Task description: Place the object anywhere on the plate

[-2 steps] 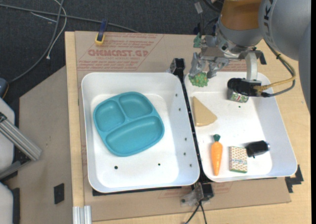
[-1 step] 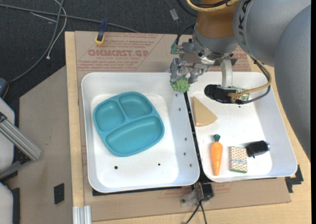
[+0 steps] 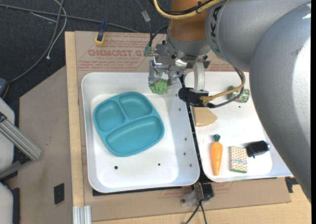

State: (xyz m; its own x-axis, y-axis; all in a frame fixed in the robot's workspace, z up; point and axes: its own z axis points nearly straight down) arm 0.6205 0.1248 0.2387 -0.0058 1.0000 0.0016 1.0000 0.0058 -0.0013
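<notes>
- Broccoli [image 3: 159, 87]: green, clamped between the fingers of the hand [image 3: 160, 81], above the left bin's [image 3: 98, 168] far edge, just beyond the plate [image 3: 129, 122].
- Plate: teal, three compartments, in left bin.
- Right bin [image 3: 261, 168]: carrot [image 3: 216, 154], box [image 3: 238, 159], black item [image 3: 256, 148].

object: small green leafy piece, broccoli-like [image 3: 159, 87] | state: between the fingers of the gripper [image 3: 161, 81], lifted | plate: teal, three compartments [image 3: 129, 123], flat in left bin | place: below-left of the gripper, just apart
</notes>
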